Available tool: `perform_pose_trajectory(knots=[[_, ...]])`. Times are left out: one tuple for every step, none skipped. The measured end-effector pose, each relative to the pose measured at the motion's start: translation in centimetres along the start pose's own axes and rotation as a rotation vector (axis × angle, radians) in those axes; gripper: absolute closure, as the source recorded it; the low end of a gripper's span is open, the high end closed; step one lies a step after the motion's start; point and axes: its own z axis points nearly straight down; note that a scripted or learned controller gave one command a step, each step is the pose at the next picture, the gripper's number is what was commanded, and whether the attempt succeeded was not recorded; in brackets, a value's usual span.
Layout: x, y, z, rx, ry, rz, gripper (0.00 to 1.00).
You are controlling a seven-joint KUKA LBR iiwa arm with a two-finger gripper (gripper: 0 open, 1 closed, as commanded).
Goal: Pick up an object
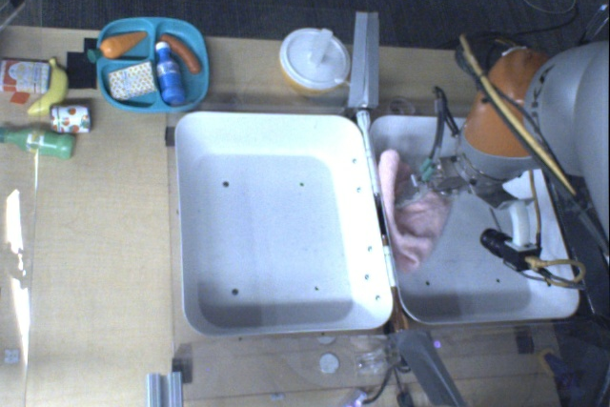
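We saw two white bins side by side on the bench. The left bin (276, 224) lay bare, with a few small holes in its floor. In the right bin (477, 286) a pink cloth (410, 214) lay crumpled against the left wall, a narrow strip of it running up along that wall toward the far end. The arm (534, 119) reached in from the right (its orange band sat just above the wrist), and the gripper (431, 176) hung over the cloth's upper right edge, close to it or touching it. Cables and the wrist hid the fingertips, so we could not tell whether the jaws were open, closed or gripping anything.

Beyond the bins, on the bench, stood a white-lidded cup (315, 60) and, further left, a blue tray (195, 62) holding a carrot (124, 43), a small blue bottle (170, 71) and other toy food. A banana (50, 89), a can (70, 118) and a green bottle (38, 141) lay at the far left.
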Motion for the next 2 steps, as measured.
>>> perform_pose_trajectory(knots=[[0.12, 0.30, -1.22, -0.008, 0.000, -0.001, 1.00], [0.10, 0.30, -1.22, -0.008, 0.000, -0.001, 0.00]])
